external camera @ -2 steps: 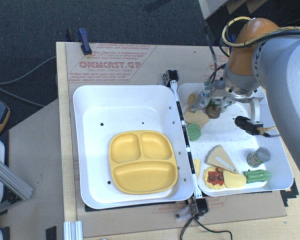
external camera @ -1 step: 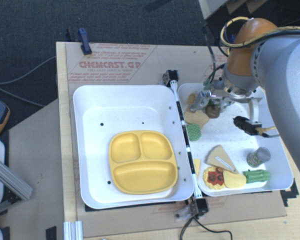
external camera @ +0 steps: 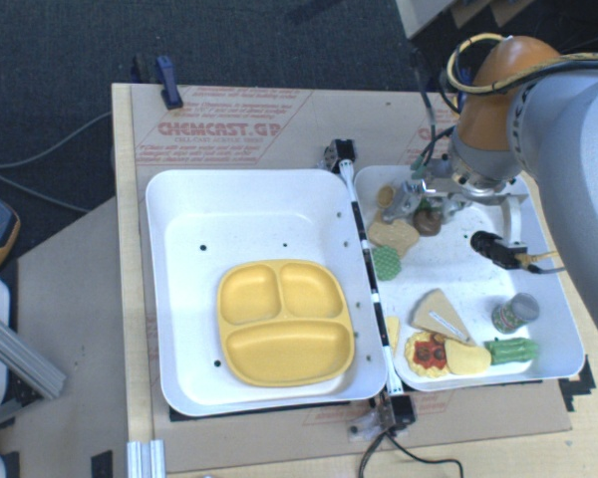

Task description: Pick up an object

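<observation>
Two bins are parked side by side on the tabletop (external camera: 299, 118), and tbh the right bin (external camera: 558, 347) is the one that matters for the next move. The pincer (external camera: 420, 203) is hung low over that bin's far-left part, off an arm set to the right. Whether it's apart or together can't be told, as the tip is too cluttered.

A brown lump (external camera: 428, 221) is sat right at the tip, on its near side, touching or nearly so. Nothing is shown clamped, so it shouldn't be counted as held. It's judged the likeliest target: roundish, with no real long axis, so approach angle hardly needs fussing over.

A tan cookie (external camera: 393, 235) is found just left of the lump, with a green bit (external camera: 386, 261) just in front of that, by the bin wall. Well apart, at the near end, a wedge (external camera: 441, 315), a can (external camera: 514, 313), a pizza slice (external camera: 428, 355) and a green block (external camera: 510, 349) are crowded together.

The left bin (external camera: 179, 207) is taken up by a yellow plate (external camera: 284, 322) with three compartments, nothing in them.
</observation>
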Robot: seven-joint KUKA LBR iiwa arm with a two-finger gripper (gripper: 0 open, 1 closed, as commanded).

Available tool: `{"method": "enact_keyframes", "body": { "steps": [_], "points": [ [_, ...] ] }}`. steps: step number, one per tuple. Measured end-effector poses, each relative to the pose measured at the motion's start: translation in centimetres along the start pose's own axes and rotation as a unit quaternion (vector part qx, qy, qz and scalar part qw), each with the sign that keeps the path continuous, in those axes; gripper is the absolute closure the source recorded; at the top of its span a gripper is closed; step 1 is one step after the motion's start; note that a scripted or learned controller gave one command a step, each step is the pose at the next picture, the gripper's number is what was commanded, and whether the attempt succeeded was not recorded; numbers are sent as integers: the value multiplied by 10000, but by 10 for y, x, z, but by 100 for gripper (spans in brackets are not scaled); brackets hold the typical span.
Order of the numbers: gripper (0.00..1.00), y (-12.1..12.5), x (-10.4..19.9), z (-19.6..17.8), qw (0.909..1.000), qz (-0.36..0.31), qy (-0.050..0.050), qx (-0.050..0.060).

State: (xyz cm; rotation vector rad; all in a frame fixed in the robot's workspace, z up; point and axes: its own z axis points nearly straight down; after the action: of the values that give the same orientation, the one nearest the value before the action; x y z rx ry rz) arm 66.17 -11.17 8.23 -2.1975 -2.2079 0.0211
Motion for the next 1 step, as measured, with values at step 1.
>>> {"method": "enact_keyframes", "body": {
  "steps": [1],
  "points": [
    [0,0,9,-1,10000,12,-51,-12]
  ]
}}
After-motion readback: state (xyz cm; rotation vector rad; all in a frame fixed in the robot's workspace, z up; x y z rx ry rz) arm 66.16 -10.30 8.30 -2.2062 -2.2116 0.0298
